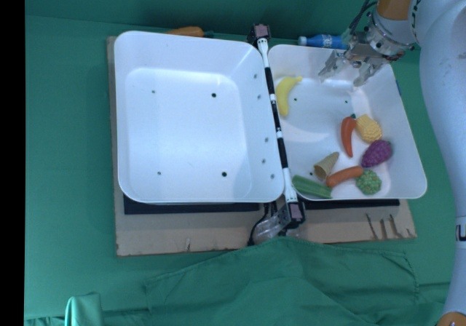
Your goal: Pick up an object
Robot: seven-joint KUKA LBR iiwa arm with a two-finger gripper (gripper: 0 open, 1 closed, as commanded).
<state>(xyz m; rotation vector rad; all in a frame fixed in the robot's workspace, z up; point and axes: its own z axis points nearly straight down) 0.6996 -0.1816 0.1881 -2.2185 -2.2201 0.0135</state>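
Near edge: rumpled green cloth (277,281) lies over the front of the bench, lapping onto the cardboard sheet (145,233) under both bins.

Left bin (138,52): bare white floor with a few small dark dots.

Right bin (408,179), near end: a cluster of toy foods. Green cucumber (311,187) nearest the divider, a tan cone (326,165) just beyond it, an orange carrot (344,176) lying flat beside them, a green broccoli-like piece (368,182) to the right. Slightly farther: purple grapes (376,153), yellow corn (368,128), and a second carrot (349,134) lying lengthwise, touching or nearly touching the corn.

Mid bin, left side: yellow banana (285,93) alone near the divider, well apart from the cluster.

Far end: gripper (346,70) hangs over the far right part of the right bin, fingers spread wide, nothing between them. The banana lies to its left and a little nearer; the cluster lies nearer, well apart from the fingers. Grey arm (444,99) with orange band comes in from the right.

Beyond the bins: a blue-and-white bottle (320,41) on the green surface just behind the right bin, close to the gripper. An orange item (186,30) shows behind the left bin's far rim.
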